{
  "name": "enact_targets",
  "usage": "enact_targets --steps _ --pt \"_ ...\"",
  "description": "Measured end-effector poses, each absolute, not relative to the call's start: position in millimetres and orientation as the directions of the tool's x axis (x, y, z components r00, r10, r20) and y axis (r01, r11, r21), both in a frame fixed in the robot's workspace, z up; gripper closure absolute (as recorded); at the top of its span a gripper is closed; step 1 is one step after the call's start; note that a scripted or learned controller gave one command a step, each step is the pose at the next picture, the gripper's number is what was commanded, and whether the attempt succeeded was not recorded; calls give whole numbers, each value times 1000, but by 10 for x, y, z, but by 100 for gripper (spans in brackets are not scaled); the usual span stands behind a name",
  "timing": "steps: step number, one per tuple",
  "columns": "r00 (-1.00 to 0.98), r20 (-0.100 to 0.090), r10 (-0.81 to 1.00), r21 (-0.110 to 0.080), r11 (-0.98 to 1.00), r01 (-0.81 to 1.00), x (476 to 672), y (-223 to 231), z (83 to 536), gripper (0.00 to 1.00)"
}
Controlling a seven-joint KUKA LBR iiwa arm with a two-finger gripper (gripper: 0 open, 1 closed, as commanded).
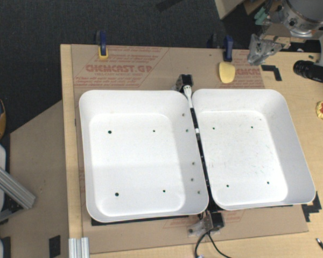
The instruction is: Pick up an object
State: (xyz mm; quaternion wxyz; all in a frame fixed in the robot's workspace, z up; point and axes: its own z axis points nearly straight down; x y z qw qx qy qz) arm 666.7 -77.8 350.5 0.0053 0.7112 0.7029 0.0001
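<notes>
Two white bins, the left bin [134, 155] and right bin [250, 147], sit touching on a brown board [124, 63]. Dark carpet [70, 9] lies beyond. The gripper [261, 51] hovers far right near a yellow object [226, 72], holding nothing; how far it is open cannot be told.

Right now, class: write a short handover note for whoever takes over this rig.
End effector: raised beyond the far right corner of the right bin, outside it, nothing seen between its fingers.
Objects: a small yellow object lies on the cardboard behind the right bin, just left of the end effector.
Done: nothing picked up.
Left: choose an object, grasp it and lift it.
</notes>
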Motion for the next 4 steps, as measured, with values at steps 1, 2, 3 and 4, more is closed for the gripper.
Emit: enact_targets --steps 1,2,3,4 --pt "-2 1 1000 -9 2 1000 6610 -506 2750 100" --pt "1 -1 1000 4 -1 1000 6450 -555 3080 100" --pt "2 -1 1000 5 -2 1000 6254 -600 3332 100" --pt "-4 1 1000 -5 4 1000 6613 -208 2618 100"
